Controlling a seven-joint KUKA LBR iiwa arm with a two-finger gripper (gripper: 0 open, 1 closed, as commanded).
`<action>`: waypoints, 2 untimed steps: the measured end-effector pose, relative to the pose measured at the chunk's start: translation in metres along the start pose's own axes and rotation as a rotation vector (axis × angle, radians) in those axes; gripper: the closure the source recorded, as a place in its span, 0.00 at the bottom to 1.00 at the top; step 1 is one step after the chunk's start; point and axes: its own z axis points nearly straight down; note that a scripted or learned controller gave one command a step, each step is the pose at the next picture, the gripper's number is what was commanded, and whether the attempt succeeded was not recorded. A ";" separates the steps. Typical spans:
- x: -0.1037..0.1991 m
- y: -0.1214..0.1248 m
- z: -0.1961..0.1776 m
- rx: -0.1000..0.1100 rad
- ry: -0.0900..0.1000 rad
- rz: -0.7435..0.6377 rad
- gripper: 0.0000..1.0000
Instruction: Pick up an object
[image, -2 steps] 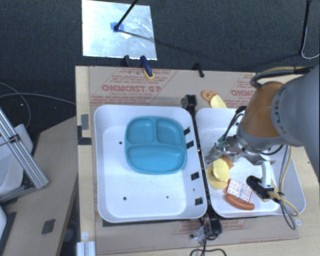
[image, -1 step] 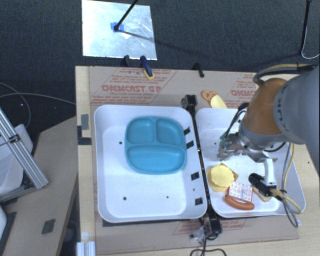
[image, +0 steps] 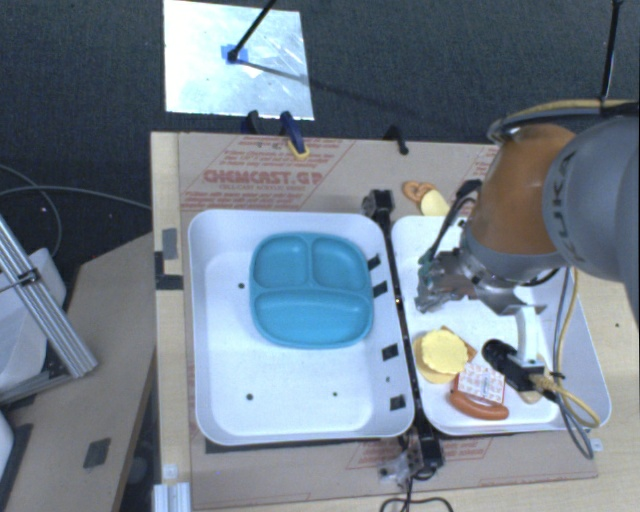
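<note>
You are looking at a yellow round piece (image: 443, 352) lying near the right bin's (image: 408, 258) near-left corner, with a red-and-white packet (image: 480, 381) and a red sausage (image: 478, 405) just beside it along the near edge. The gripper (image: 432, 292) is hanging above the bin's left side, just beyond the yellow piece; you cannot tell whether it is spread or pressed together. The arm (image: 600, 190) is reaching in over the bin's right edge, wrist bent downward. A blue divided plate (image: 310, 290) is sitting in the left bin (image: 230, 400).
</note>
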 end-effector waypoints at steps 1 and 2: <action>0.082 -0.015 0.006 0.007 -0.001 0.001 1.00; 0.044 -0.003 -0.144 -0.012 -0.003 0.008 1.00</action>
